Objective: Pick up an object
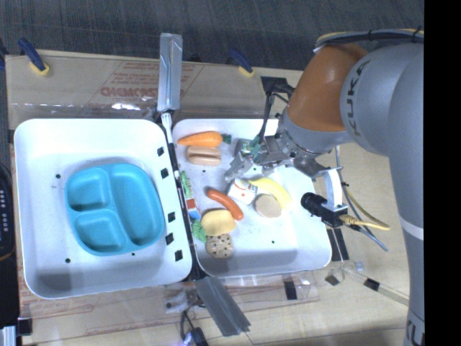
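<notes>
Camera view, single frame, looking down at a slant.

Hidden or hard to read: the tool (248, 161) sits low over the right bin (310, 254), in its upper middle. Its metal parts blur together with a small green-and-white item just under them; cannot tell whether the fingers are wide, narrow, or around anything. The arm's grey body and orange band (324, 92) cover the bin's upper right corner and part of its far rim. The arm is cut off at the right side of the frame. A black cylindrical fitting (317, 205) hangs off the wrist over the bin's right rim, with cables trailing to the desk (86, 78).

Objects in the right bin: a carrot (199, 139) lying on a tan bun-like piece (204, 156) at the upper left; a red sausage (225, 202) in the middle; a yellow piece (270, 188) touching a tan round disc (268, 206) just right of it; a small white item with a red mark (241, 189), identity unclear, between sausage and tool; a yellow-tan lump (217, 222) and a speckled cookie (219, 246) at the lower left. Small green and coloured bits lie along the left wall, too small to name.

Left bin (43, 280): a blue sectioned tray (115, 209), three compartments.

Writing: "KUKA" lettering on the grey arm link, partly visible. Faded red print on the desk surface behind the bins, not legible.
</notes>
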You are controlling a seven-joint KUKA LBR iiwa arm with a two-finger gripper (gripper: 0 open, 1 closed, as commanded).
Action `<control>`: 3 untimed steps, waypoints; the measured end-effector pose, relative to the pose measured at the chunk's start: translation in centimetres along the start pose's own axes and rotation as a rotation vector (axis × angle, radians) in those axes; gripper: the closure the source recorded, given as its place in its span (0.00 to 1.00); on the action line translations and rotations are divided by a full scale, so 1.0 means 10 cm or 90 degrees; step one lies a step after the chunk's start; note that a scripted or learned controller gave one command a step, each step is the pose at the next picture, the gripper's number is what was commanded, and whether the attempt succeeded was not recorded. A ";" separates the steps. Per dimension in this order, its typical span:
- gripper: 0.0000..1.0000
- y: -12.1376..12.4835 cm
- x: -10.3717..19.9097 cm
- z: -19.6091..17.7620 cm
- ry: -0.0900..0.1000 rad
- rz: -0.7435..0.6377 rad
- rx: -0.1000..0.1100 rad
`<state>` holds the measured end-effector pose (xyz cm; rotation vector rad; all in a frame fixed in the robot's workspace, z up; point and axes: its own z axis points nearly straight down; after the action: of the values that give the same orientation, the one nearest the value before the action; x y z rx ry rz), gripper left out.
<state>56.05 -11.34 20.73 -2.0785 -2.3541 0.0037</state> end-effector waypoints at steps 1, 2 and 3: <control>0.00 -0.02 -0.02 0.99 -0.001 -0.047 -0.004; 0.00 -0.24 -0.07 1.16 0.001 -0.078 -0.001; 0.00 -0.08 0.14 1.15 0.000 -0.168 -0.003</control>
<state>55.07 -10.07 9.22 -1.7523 -2.6097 -0.0007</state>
